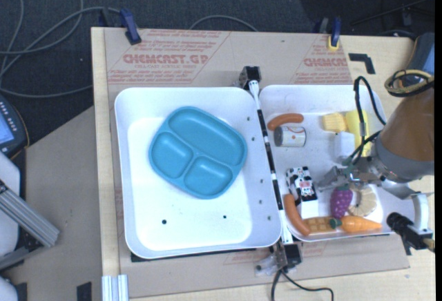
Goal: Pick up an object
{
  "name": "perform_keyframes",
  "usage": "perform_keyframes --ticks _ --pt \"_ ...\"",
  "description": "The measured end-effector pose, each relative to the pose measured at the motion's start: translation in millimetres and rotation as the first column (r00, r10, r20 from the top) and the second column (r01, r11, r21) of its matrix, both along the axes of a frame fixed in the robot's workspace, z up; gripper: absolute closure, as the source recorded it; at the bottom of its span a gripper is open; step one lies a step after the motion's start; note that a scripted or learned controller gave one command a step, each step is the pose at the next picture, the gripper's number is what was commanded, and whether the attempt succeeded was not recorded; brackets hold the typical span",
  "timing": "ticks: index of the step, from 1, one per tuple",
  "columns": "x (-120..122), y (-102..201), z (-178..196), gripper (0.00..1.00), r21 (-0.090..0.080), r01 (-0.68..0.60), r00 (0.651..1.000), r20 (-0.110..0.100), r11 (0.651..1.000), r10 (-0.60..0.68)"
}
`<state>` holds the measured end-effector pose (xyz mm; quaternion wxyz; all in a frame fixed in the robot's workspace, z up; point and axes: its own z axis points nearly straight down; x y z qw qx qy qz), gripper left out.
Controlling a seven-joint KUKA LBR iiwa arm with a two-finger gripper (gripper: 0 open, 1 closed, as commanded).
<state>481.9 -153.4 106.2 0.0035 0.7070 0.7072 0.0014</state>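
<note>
The right bin [312, 96] holds several toy foods. A purple grape bunch [340, 201] lies near its front, with an orange carrot [360, 225] and a corn-like piece [314, 225] in front of it. A black-and-white carton [301, 183] stands to the left of the grapes. A brown sausage [285, 119], a small can [294, 136] and a yellow cheese wedge [333, 122] lie toward the back. My gripper [344, 178] hangs low in the right bin, just behind and above the grapes, with the grey arm [409, 144] reaching in from the right.
The left bin [138, 154] holds a blue divided plate [198, 152]. A pale round cookie [367, 203] lies right of the grapes. A black and yellow cable [360, 110] runs over the right bin's back. Blue clamps [129, 25] sit on the board's far edge.
</note>
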Motion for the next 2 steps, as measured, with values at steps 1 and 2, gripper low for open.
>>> perform_keyframes --ticks 1,2 --pt "-1 1 7 1.00 0.001 0.001 1.000 -0.004 1.000 -0.001" --pt "51 93 83 1.00 0.005 -0.013 1.000 0.004 1.000 0.013"
